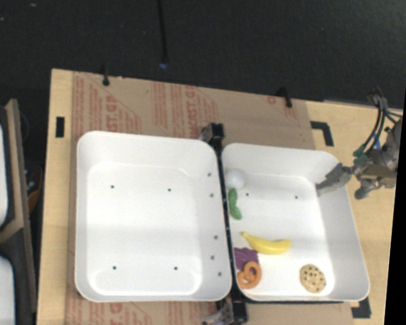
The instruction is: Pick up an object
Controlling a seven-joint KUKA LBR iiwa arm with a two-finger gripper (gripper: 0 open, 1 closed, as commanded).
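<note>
One yellow banana point(266, 244), curved, lies in the right bin point(339, 228) (beside one cookie point(312, 278), one orange ring point(249, 275), one green piece point(235, 204)); gripper point(348, 181) fingers spread, holding nothing.

**Two bins, six items**

Two white bins sat side by side: the left bin point(148, 217) and the right bin point(339, 228). Inside the right: one banana point(266, 244), one cookie point(312, 278), one orange ring point(249, 275), one purple piece point(244, 256), one green piece point(235, 204), one white ball point(235, 178).
</note>
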